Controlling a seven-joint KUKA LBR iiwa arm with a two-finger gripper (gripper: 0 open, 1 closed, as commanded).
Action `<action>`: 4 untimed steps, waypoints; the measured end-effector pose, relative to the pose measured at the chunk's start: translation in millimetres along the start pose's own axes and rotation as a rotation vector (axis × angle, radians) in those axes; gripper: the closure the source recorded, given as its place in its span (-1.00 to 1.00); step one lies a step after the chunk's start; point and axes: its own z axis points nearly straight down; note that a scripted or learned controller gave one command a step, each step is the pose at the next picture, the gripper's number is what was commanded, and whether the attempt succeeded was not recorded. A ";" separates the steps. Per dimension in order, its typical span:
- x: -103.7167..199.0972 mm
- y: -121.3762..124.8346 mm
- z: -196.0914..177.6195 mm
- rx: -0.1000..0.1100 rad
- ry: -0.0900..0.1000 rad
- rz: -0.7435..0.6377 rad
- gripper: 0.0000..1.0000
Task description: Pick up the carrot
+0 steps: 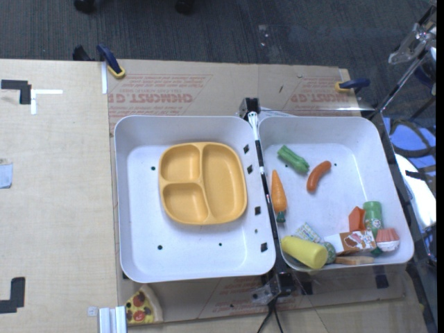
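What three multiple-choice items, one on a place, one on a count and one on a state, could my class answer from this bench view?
1. Where does the carrot lie?
A. In the right bin, by its left wall
B. On the yellow plate
C. On the cardboard

2. How many compartments has the yellow plate?
A. Two
B. Three
C. Five

3. How does the yellow plate sit?
A. Flat in the left bin
B. Turned upside down
C. Leaning on the bin wall

Answers: 1 A, the carrot rests against the right bin's left wall; 2 B, ridges mark three sections; 3 A, it sits level in the left bin, hollows upward.
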 end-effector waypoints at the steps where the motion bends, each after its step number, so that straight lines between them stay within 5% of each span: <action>1: -4.7 39.1 -17.2 0.002 0.000 0.114 -1.00; 2: -8.4 38.9 -58.2 0.001 0.001 0.297 -1.00; 3: -6.4 34.7 -92.5 0.001 0.001 0.312 -1.00; 4: -4.9 35.7 -98.7 0.004 -0.002 0.305 1.00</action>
